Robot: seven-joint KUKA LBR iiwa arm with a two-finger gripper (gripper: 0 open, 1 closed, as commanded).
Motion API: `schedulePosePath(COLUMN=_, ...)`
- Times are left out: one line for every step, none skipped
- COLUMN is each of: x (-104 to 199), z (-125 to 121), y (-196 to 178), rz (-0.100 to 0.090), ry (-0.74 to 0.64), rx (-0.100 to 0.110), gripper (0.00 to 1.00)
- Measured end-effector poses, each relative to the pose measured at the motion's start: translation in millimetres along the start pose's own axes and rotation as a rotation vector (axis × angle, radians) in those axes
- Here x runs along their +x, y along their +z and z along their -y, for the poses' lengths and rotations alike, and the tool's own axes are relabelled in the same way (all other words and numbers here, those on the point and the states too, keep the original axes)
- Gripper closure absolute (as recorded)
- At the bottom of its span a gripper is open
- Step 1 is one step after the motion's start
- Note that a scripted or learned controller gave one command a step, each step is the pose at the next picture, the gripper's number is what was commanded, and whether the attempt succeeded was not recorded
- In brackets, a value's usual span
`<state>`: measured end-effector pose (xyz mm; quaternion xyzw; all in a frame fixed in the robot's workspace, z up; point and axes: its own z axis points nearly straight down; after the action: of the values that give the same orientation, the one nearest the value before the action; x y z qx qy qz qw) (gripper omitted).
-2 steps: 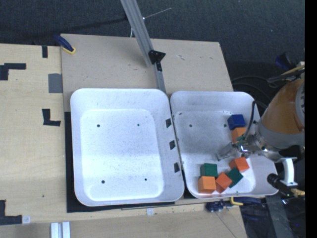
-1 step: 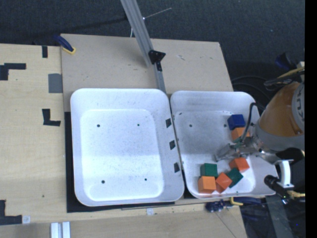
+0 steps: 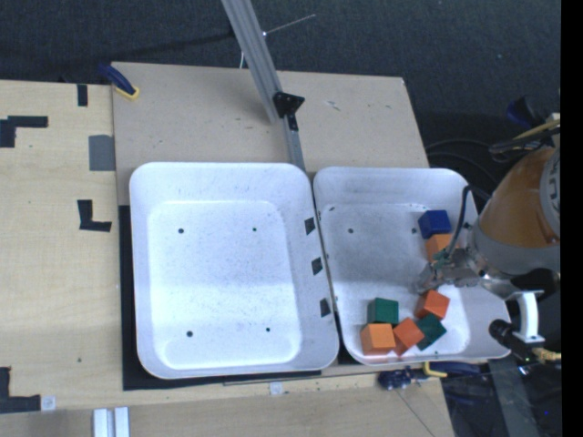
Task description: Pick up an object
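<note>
A small orange block [image 3: 435, 305] lies tilted in the right bin [image 3: 364, 198].

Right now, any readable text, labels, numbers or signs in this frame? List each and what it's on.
None readable.
Black tape shapes on the bench: plain marks, no letters.
Dark dots and tabs on the left bin and right bin: no print.
Coloured blocks, such as the blue block: faces bare at this resolution.
</note>
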<state>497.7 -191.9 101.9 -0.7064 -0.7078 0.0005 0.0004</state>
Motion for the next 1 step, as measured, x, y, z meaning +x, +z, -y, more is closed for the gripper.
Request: schedulePosePath(x=-6.8, z=-2.6, y=-44.5, rz=0.001, ry=0.001, rx=-0.004, gripper=1.0)
